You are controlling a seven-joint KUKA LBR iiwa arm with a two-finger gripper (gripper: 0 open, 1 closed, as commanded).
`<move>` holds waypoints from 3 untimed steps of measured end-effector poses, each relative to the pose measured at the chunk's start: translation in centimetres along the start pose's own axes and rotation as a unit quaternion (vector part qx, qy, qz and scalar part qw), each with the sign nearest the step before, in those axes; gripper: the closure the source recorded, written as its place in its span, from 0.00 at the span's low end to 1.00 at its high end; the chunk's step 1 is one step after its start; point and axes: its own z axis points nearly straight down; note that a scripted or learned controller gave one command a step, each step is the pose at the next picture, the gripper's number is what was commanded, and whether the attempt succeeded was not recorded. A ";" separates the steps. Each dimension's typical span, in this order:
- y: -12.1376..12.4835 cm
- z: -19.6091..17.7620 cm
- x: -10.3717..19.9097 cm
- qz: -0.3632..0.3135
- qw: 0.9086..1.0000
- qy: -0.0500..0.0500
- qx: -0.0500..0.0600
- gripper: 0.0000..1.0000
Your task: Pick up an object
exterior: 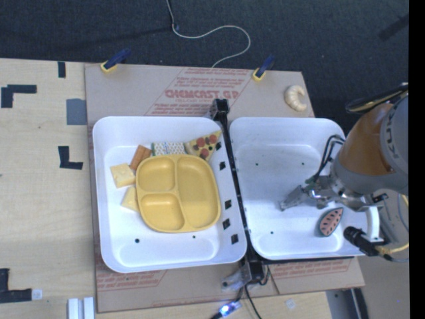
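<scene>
Camera view: tool [295, 200] low in right bin [279, 244], fingers look spread, nothing between them. Oval brush-like object [329, 222], lower right, lies just beside it, possibly untouched. Pick not done.

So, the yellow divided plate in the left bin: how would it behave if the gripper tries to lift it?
The yellow divided plate looks like rigid moulded plastic, so probably stiff and light. It is wide and shallow, so a grasp on one rim may tilt it. It seems to rest partly on the food pieces, so it might rock or slide.
</scene>
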 end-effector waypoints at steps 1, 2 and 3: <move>0.1 -1.2 -0.1 0.000 1.000 -0.001 -0.001 1.00; -0.1 -5.4 -0.1 0.000 1.000 0.000 -0.002 1.00; -0.6 -11.4 -0.4 0.000 1.000 0.000 -0.002 1.00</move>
